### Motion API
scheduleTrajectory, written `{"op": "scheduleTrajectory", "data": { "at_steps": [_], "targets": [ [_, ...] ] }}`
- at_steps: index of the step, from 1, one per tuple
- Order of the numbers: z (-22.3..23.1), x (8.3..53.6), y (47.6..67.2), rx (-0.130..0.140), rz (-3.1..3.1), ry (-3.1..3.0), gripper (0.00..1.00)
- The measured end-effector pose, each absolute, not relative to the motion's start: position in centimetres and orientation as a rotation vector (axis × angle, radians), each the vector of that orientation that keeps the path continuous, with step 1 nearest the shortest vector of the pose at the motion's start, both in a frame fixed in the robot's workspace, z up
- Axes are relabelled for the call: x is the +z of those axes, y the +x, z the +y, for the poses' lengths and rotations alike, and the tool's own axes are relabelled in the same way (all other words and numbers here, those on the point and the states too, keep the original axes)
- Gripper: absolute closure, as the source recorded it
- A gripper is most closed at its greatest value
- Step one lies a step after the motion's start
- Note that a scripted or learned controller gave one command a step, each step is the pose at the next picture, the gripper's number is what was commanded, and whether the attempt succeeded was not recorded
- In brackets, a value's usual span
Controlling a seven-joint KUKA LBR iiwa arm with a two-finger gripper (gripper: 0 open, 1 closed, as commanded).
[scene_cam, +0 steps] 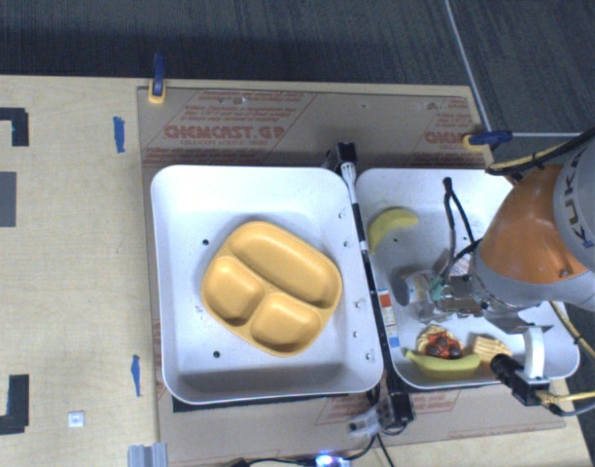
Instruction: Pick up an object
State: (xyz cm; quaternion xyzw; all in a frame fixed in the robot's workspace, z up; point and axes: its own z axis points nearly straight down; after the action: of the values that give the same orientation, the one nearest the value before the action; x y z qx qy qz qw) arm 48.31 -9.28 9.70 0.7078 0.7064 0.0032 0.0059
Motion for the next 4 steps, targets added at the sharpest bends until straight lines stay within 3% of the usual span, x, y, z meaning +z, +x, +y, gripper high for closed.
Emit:
{"op": "scheduleTrajectory", "data": {
  "at_steps": [1,2,3,4],
  "targets": [
    [-9.3,9.7,48.3,0.01,2.211,2.215,0.0],
    [-9.1,8.6,48.0,0.003,2.22,2.22,0.0],
    [-9.2,9.7,48.2,0.008,2.215,2.216,1.0],
    [-9.2,9.7,48.2,0.007,2.215,2.216,0.0]
  ]
}}
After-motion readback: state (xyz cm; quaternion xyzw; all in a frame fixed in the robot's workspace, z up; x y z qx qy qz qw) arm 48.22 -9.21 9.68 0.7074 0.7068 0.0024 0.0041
